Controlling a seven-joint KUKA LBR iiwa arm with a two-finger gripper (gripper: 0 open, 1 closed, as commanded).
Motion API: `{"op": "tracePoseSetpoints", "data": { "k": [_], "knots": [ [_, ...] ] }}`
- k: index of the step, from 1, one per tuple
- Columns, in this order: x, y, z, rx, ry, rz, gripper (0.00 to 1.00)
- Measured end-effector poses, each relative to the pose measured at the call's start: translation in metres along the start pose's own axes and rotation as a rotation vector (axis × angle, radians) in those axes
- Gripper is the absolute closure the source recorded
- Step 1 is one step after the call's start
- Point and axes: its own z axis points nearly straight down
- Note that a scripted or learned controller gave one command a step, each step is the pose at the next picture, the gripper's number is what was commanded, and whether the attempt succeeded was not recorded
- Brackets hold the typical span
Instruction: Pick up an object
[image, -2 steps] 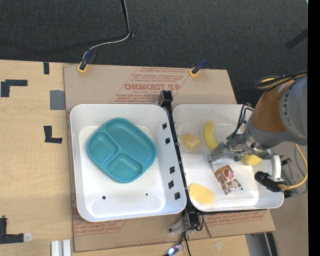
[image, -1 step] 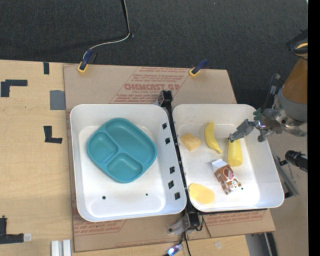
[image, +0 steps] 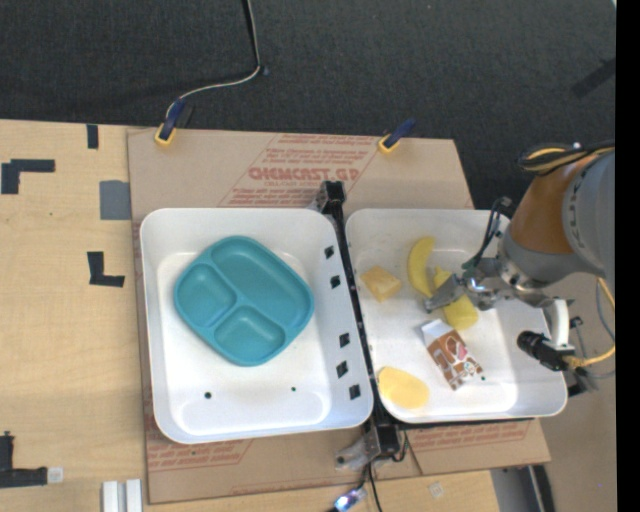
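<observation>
Divided plate (image: 243, 298) in left bin (image: 160, 330); packet (image: 452, 357) in right bin (image: 520, 400).

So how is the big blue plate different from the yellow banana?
The blue plate lies in the left bin; the banana lies in the right bin. The plate is far bigger than the banana. The plate is teal with three sections; the banana is yellow, curved and slim. The plate has its bin to itself; the banana has other things around it, with the hand close by. Both lie flat on a white bin floor.

Grey arm (image: 590, 215) with an orange band, metal wrist, black cables.
</observation>
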Motion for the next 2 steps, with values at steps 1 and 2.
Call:
{"op": "tracePoseSetpoints", "data": {
  "k": [1, 2],
  "knots": [
    [0.0, 0.001, -0.019, -0.004, 0.0, -0.001, 1.0],
    [0.085, 0.065, -0.017, 0.019, 0.005, -0.008, 1.0]
  ]
}}
